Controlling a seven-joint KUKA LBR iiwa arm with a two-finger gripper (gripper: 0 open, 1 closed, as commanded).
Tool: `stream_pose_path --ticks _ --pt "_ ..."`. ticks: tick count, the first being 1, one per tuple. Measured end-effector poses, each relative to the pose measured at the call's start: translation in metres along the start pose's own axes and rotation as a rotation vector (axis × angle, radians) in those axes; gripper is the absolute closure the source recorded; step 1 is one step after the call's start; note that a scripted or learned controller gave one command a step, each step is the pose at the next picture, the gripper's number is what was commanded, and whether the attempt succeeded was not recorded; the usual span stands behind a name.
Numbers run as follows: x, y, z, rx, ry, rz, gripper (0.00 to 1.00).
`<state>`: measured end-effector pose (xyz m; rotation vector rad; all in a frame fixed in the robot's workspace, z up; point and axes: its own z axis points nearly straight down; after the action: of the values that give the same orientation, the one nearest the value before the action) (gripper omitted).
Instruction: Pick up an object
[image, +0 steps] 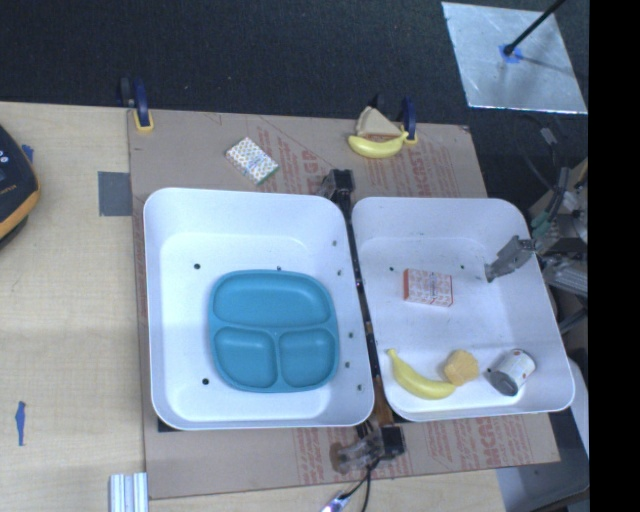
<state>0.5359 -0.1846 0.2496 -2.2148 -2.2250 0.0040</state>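
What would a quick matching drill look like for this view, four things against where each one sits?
Things:
1. blue divided plate
2. red-and-white packet
3. banana
4. patterned packet

Places:
A. on the cardboard beyond the left bin
B. middle of the right bin
C. in the left bin
D. near edge of the right bin, beside a yellow lump

Pairs: 1-C, 2-B, 3-D, 4-A

The gripper is at the right bin's far right side, apart from all four.
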Motion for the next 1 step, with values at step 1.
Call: stream_pose_path --ticks 1 --pt "0.0413 0.0374 0.0974 0.003 0.0 -0.002 0.0"
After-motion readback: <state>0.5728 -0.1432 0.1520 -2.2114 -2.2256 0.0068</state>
